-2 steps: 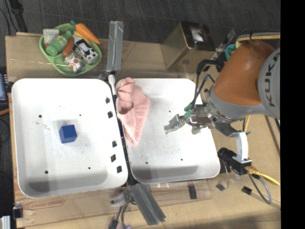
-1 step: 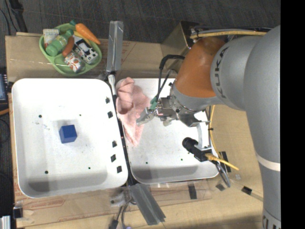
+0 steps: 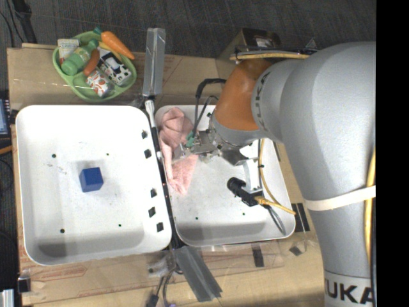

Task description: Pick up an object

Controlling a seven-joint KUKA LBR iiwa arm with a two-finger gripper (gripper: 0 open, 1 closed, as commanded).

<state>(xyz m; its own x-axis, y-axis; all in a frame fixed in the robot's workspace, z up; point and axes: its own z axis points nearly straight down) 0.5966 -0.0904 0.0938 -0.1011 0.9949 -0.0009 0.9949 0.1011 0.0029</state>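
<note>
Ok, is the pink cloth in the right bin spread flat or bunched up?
Bunched up. The pink cloth lies crumpled in folds along the right bin's left wall, with the gripper at its edge.

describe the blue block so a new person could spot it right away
Start at the two white bins side by side and take the left bin, away from the arm. The blue block sits alone on its floor, left of centre. It is a small cube and the bin's one solid spot of colour; the right bin holds a pink cloth.
</note>
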